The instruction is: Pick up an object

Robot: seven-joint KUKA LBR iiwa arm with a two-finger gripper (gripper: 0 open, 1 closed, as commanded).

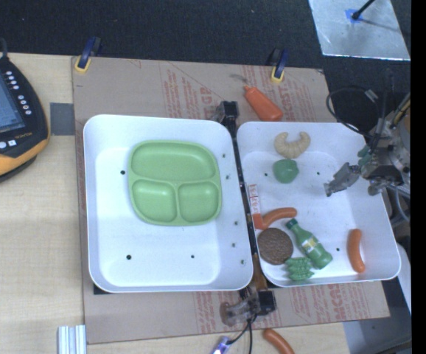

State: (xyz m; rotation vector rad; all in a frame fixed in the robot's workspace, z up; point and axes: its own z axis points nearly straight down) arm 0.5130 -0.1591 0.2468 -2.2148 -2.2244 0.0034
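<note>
The right bin point(323, 205) holds a tan croissant point(292, 143), a green pepper point(286, 171), an orange-red sausage point(276, 216), a brown round cookie point(275, 245), a green bottle point(310, 245), a small green leafy piece point(298, 270) and a second sausage point(356, 250). My gripper point(357, 183) hangs over the right side of this bin, to the right of the pepper and apart from every object. It is open, with nothing between its grey fingers point(338, 179).
The left bin point(110, 257) carries a green divided plate point(175, 182). An orange carrot-like piece point(263, 103) lies on the cardboard behind the bins, another orange piece point(279, 339) in front. A teach pendant point(3, 124) rests at far left. Cables crowd the right edge.
</note>
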